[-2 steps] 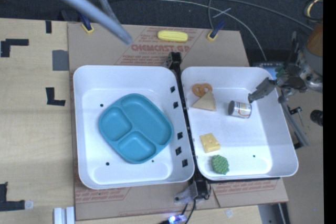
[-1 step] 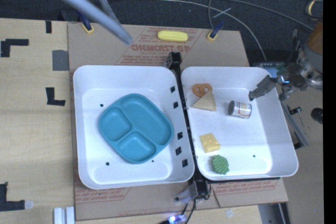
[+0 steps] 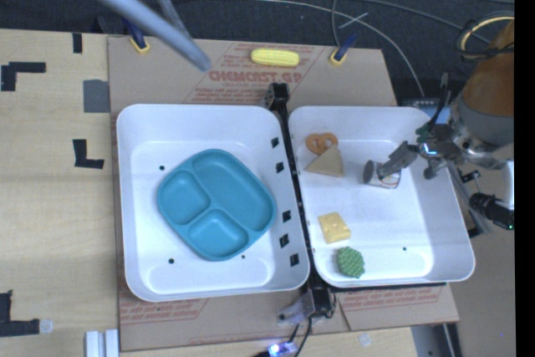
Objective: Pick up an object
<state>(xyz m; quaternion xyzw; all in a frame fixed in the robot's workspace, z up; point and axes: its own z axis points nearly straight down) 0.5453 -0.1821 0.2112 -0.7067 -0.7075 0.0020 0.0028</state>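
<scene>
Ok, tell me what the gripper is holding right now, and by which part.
Nothing. The two-finger gripper sits open and low in the right white bin, with nothing between its fingers, apart from the tan wedge and the yellow block.

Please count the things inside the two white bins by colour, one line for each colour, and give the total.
Blue: 1, the divided plate in the left bin.
Tan or brown: 2, the pretzel and the wedge in the right bin.
Yellow: 1, the cheese block.
Green: 1, the bumpy green piece.
Total: 5.

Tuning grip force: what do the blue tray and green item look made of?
Blue tray: looks like hard moulded plastic, smooth, with a slight sheen and three pressed compartments. Green item: bumpy, matt surface, possibly rubber or soft plastic; too small to tell.
</scene>
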